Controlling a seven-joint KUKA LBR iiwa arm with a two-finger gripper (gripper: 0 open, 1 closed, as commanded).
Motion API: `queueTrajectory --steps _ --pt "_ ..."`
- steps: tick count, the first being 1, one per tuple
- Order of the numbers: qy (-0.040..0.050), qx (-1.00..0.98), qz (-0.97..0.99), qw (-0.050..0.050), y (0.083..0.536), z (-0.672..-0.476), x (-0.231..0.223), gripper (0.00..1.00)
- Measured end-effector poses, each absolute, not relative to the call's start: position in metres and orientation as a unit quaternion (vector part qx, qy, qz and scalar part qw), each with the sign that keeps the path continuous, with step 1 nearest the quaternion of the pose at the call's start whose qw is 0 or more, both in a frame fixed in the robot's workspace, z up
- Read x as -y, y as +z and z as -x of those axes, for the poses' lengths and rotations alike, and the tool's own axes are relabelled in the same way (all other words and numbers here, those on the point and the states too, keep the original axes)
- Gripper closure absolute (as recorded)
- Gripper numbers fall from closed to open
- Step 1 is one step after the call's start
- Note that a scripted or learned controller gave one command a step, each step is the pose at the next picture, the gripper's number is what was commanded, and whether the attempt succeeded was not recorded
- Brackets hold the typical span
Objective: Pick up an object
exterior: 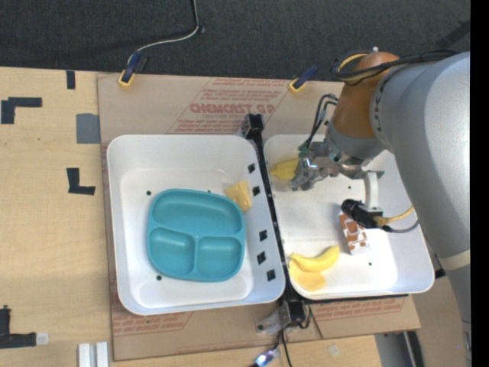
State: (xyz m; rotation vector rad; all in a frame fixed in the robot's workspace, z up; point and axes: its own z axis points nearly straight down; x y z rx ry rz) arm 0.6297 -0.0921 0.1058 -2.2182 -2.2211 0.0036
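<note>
My gripper point(304, 178) is low in the right bin point(405, 277), near its back left corner. A small yellow object point(283, 170) lies just to the gripper's left, against the divider between the bins; whether they touch I cannot tell. Towards the front of this bin lie a yellow banana point(317, 260), a yellow piece point(309, 280) just below it, and a brown-and-white object point(353, 238) near the middle. In the left bin point(122, 205) a teal divided plate point(195, 234) lies flat, with a yellow wedge point(240, 196) at its back right corner.
The grey arm and its orange band point(359, 113) cover the right bin's back right part. Both bins rest on a cardboard sheet point(221, 105) on the wooden bench. The black divider point(263, 205) runs between the bins.
</note>
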Motion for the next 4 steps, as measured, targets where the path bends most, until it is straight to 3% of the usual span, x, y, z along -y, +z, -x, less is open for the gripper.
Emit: queueTrajectory --steps 1,2,3,4 --pt "-0.0028 0.707 0.707 -0.007 0.233 -0.663 0.142 1.00" --pt "-0.0051 0.709 0.705 -0.008 0.385 -0.670 0.124 1.00" --pt "0.0007 0.706 0.708 -0.001 0.382 -0.638 0.205 1.00" --pt "-0.0020 0.708 0.706 -0.004 0.470 -0.643 0.200 1.00"
